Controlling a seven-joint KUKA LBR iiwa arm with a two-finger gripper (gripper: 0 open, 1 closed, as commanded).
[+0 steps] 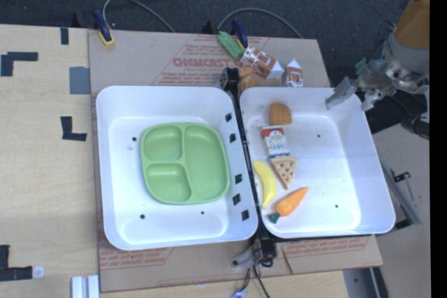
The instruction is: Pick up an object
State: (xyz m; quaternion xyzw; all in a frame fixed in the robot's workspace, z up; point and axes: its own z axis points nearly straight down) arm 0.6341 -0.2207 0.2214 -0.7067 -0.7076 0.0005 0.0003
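So the tool (343, 95) is sitting just over the far right corner of the right bin (349, 171), up near the rim, with nothing between its fingers. Honestly can't tell from this angle whether it's spread or closed, it's just a small grey blob at the end of the arm (412, 31).

All the pickable stuff is bunched along the left side of that right bin, well apart from the tool: a brown bread-looking piece (280, 114) toward the far edge, a little carton (276, 143) just nearer than that, then a pizza slice (284, 170), a banana (265, 183) tight against the left wall, and a carrot (291, 201) closest to the near edge. The left bin (119, 150) has a green divided plate (186, 162) in it.

If I were picking, I'd go for the bread piece or the carrot. The bread sits on its own with bare floor around it, so the fingers have room on both sides. The carrot looks okay too, but close across its narrow width, not along it. I'd skip the banana: it's jammed against the wall and touching or nearly touching the pizza slice, so a finger probably lands on something. Come straight down, centred, and go low before closing.
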